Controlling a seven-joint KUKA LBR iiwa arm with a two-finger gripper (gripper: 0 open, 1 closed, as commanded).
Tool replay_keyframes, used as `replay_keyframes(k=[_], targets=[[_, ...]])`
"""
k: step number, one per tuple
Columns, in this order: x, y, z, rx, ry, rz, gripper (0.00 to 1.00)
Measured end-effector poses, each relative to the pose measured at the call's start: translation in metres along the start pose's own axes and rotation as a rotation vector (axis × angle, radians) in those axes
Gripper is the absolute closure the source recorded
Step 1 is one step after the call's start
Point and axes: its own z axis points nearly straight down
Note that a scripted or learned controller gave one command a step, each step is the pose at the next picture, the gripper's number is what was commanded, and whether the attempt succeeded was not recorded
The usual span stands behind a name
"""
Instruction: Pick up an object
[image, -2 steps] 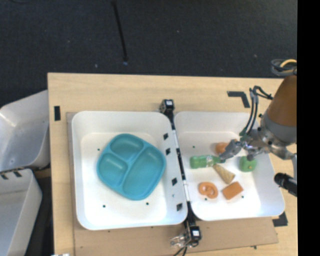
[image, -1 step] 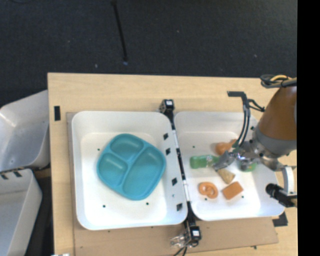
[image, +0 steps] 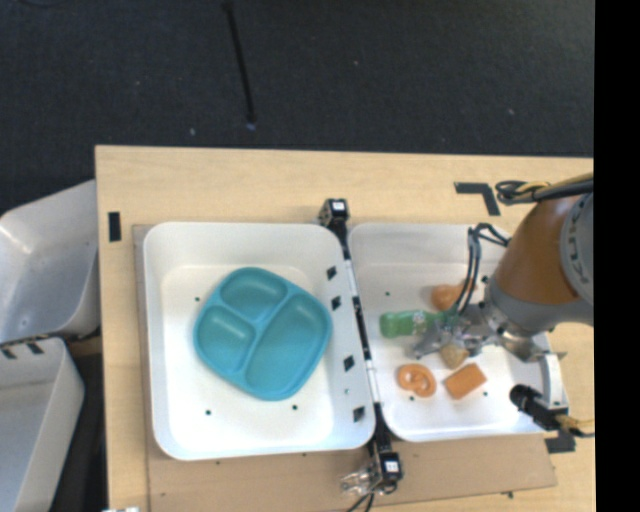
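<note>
My gripper (image: 446, 340) hangs low over the middle of the right bin (image: 400, 250), with the arm reaching in from the right. Directly beneath it lies a small tan piece (image: 454, 354), partly hidden by the gripper. A green object (image: 402, 323) lies just to its left. An orange rounded item (image: 446, 297) sits just behind it. In front are an orange ring-shaped piece (image: 416, 379) and an orange block (image: 465, 381).
The left bin (image: 170, 420) holds a blue divided plate (image: 263, 332). A raised divider (image: 350, 320) runs between the two bins. The arm's orange band (image: 535, 250) covers the right bin's far right side.
</note>
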Motion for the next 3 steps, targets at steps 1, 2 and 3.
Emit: replay_keyframes(k=[1, 2, 3], targets=[[-0.001, 0.0, 0.006, -0.003, 0.0, 0.003, 0.0], [-0.001, 0.0, -0.003, -0.002, 0.003, 0.008, 1.0], [-0.004, 0.01, -0.059, -0.011, -0.001, -0.005, 1.0]])
